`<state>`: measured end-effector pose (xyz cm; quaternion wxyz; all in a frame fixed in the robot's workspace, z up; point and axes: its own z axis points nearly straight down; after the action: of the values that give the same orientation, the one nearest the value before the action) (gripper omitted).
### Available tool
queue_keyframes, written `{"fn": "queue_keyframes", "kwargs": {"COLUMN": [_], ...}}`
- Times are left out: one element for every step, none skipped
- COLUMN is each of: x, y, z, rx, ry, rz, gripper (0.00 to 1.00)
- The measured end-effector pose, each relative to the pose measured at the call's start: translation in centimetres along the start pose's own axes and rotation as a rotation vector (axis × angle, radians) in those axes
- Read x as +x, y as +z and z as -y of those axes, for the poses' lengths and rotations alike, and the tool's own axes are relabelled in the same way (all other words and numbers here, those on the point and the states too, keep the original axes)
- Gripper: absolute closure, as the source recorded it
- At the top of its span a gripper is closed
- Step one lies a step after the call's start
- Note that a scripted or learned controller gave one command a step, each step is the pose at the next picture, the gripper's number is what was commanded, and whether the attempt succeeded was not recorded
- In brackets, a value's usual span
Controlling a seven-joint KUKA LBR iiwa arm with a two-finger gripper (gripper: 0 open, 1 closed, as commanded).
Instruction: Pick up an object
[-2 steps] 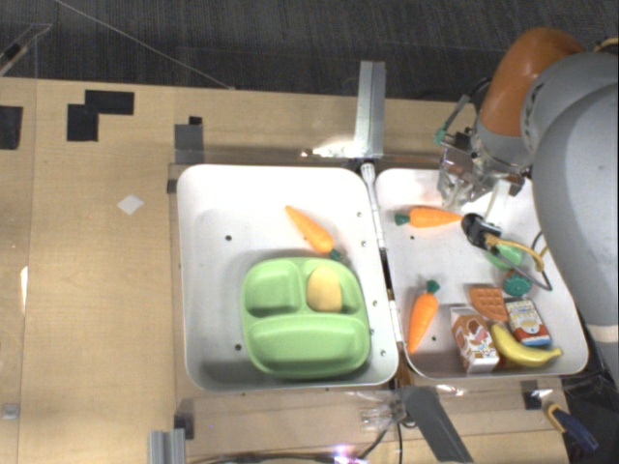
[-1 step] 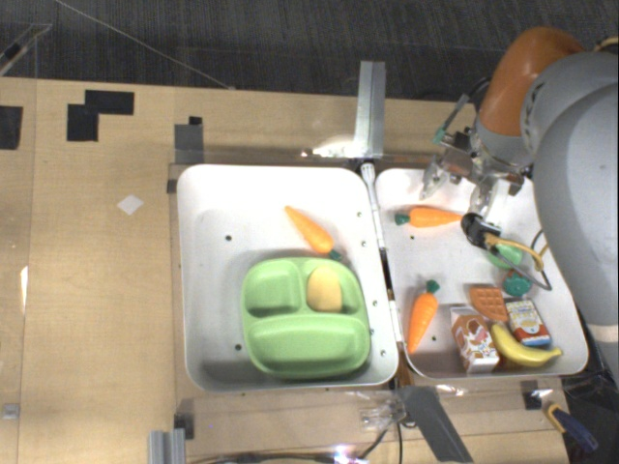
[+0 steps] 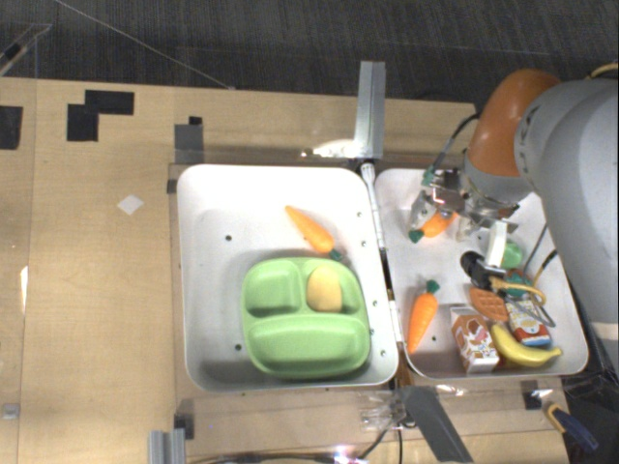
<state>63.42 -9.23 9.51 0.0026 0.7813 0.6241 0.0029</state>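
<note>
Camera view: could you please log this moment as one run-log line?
gripper: over right bin, on small carrot | hold: unclear | left bin: green tray, carrot

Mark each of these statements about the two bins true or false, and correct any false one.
1. A green divided tray lies in the left bin. True.
2. The yellow lemon-like item sits in one of the tray's compartments. True.
3. A banana lies in the left bin. False: it is in the right bin, near its front corner.
4. Both bins hold a carrot. True: one carrot left, another right.
5. The gripper is over the left bin. False: it is over the right bin.
</note>
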Motion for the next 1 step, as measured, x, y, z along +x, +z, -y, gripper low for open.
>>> {"fn": "queue_keyframes", "kwargs": {"x": [0.15], "y": [-1.06], "z": [-0.03], "rx": [0.001], "ry": [-0.006], "rz": [-0.001], "gripper": [1.00]}}
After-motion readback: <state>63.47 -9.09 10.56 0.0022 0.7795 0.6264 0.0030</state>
